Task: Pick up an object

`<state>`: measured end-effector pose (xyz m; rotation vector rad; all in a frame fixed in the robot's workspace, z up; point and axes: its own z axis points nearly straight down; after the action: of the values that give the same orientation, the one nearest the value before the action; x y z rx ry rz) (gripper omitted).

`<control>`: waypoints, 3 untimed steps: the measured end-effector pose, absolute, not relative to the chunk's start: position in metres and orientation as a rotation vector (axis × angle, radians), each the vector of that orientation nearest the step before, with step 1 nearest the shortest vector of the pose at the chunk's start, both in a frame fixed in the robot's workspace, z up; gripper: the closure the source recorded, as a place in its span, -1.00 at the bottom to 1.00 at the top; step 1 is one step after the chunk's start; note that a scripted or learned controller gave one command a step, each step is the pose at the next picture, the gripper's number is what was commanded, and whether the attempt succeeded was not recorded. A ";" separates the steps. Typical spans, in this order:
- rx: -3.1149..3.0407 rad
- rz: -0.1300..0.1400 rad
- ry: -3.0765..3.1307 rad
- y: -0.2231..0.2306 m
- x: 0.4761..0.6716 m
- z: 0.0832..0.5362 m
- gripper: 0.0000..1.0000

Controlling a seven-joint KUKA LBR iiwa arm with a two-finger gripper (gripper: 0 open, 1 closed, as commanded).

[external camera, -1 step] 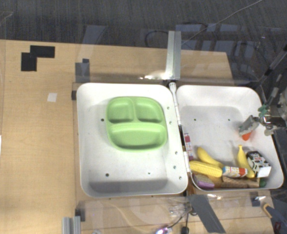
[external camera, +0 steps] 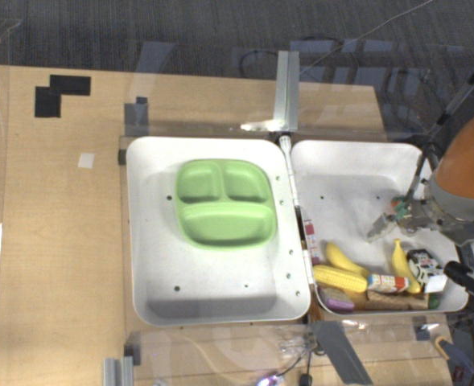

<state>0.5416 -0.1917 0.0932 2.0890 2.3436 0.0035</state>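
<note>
A robotics lab; wooden bench [external camera: 59, 215] with two white bins [external camera: 140, 240], loose cables [external camera: 397, 18].

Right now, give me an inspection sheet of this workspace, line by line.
Surface: wooden bench bearing two white bins, left bin and right bin, side by side.
Job's things: in the right bin's near corner, two bananas, a corn cob, a tube-like item and a small black-and-white item, packed close together.
Clutter: green divided plate in the left bin, lying alone.
Gripper: gripper hangs over the right bin, above bare floor beyond the pile; nothing seen between its fingers.
Cables: a thin cable crosses the floor beyond the bench; wires at the near edge.
Surroundings: dark carpet; black markers on the bench.
</note>
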 end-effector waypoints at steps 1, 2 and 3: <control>2.090 0.005 2.343 -0.192 0.544 0.101 1.00; 2.085 0.011 2.337 -0.206 0.568 0.089 1.00; 2.083 0.011 2.332 -0.207 0.569 0.090 -1.00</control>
<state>0.5688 -0.2070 0.0899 2.0834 2.3322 0.0114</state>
